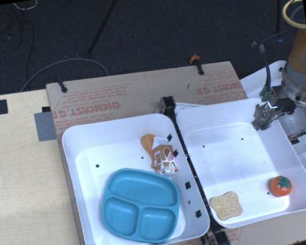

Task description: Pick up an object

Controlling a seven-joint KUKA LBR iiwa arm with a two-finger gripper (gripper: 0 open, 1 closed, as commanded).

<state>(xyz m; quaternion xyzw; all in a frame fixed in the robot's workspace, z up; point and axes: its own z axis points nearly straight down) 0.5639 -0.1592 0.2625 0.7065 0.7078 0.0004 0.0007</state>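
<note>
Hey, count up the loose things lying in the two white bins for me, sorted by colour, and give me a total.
Blue: 1, the divided plate in the left bin
Tan or brown: 3, the brown piece, the small printed carton beside it, and the toast slice in the right bin
Orange-red: 1, the tomato in the right bin
Total: 5
</note>
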